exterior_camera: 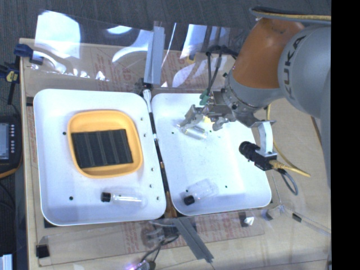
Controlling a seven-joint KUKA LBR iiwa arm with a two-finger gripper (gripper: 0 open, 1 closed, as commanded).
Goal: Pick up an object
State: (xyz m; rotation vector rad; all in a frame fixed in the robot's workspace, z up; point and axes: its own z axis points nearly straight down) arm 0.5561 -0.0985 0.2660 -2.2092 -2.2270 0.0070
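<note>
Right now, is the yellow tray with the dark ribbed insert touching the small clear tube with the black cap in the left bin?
Apart. The camera view shows bare white bin floor between the yellow tray and the clear black-capped tube lying below it.

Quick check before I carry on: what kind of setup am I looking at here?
Most likely a robot bin-picking test bench in a lab: two shallow white bins, left bin and right bin, side by side, the KUKA arm overhead, and clear shielding panels behind.
</note>
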